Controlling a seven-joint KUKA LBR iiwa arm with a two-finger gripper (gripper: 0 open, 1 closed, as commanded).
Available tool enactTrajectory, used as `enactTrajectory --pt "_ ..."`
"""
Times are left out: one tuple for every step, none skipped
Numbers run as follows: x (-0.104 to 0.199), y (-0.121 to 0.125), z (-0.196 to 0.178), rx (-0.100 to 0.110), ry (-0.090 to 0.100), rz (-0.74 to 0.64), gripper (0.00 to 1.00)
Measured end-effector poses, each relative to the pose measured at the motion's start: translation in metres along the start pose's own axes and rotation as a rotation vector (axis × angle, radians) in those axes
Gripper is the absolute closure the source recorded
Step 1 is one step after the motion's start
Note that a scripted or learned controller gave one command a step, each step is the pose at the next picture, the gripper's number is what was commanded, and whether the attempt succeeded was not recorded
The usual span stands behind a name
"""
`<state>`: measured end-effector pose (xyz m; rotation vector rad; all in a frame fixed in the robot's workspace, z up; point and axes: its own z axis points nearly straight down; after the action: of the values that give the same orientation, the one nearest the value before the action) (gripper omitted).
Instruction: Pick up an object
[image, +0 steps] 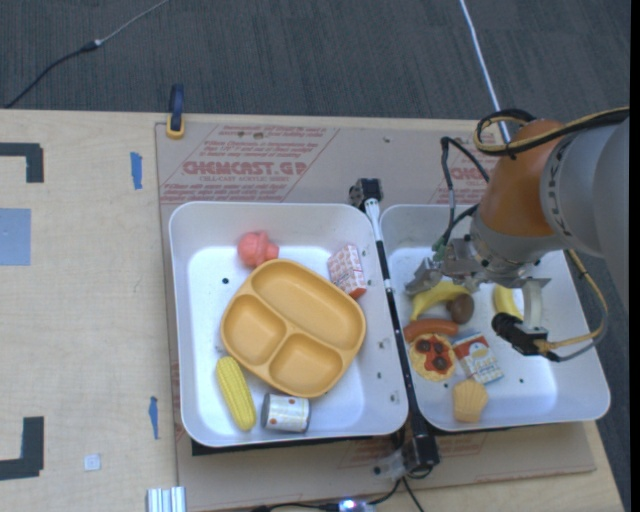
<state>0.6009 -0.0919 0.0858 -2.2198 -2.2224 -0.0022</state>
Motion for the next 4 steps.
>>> enactTrajectory --pt "-0.002 0.001 0.000 -0.001 -0.001 0.001 0.00" --pt "-0.003 -0.008 0.000 0.000 -0.001 0.001 0.00" --pt "-0.004 -0.014 0.000 -0.001 -0.001 0.001 0.00" --pt "0.000 -0.029 0.000 -0.002 -0.001 0.002 0.00"
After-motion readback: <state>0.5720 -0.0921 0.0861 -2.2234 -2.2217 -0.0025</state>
